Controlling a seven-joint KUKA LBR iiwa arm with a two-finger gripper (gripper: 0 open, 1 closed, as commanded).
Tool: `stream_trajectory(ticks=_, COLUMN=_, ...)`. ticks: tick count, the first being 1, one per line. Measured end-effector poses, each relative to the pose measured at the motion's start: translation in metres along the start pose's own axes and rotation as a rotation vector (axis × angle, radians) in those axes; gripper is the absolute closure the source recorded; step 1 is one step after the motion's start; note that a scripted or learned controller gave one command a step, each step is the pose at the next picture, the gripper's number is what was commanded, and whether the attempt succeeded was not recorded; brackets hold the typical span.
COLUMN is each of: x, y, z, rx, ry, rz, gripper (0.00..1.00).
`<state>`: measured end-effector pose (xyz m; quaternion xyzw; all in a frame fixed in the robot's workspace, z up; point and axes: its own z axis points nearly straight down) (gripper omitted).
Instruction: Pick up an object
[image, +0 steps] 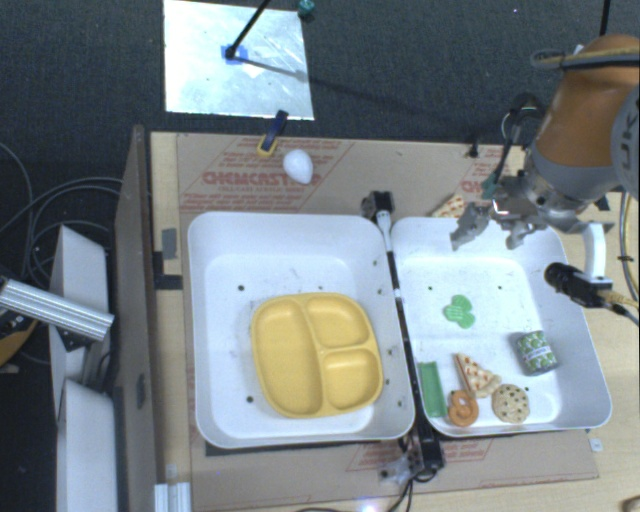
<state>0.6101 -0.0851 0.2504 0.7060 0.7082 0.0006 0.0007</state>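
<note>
Gripper (495, 228) hangs released, holding nothing, at the right bin's (580, 320) twelve o'clock; approach step, I'd say: next, descend toward the green toy (460, 311) at six.

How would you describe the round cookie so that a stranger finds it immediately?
Look in the right white bin, at its near edge. The cookie lies there, right of the orange ring and pizza slice. It alone is a pale, dark-speckled disc.
</note>
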Motion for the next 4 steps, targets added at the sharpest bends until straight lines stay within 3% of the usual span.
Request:
stream_trajectory(ticks=1, x=-0.034, y=-0.010, z=0.083, rx=0.007, ry=0.000, rz=0.005, gripper=0.00)
stream_trajectory(ticks=2, x=-0.029, y=-0.027, z=0.169, rx=0.002, ry=0.001, rz=0.004, gripper=0.00)
stream_trajectory(ticks=3, x=-0.029, y=-0.025, z=0.155, rx=-0.003, ry=-0.001, rz=0.001, gripper=1.00)
stream_trajectory(ticks=4, x=0.057, y=-0.048, z=0.030, rx=-0.011, ry=0.004, rz=-0.010, gripper=1.00)
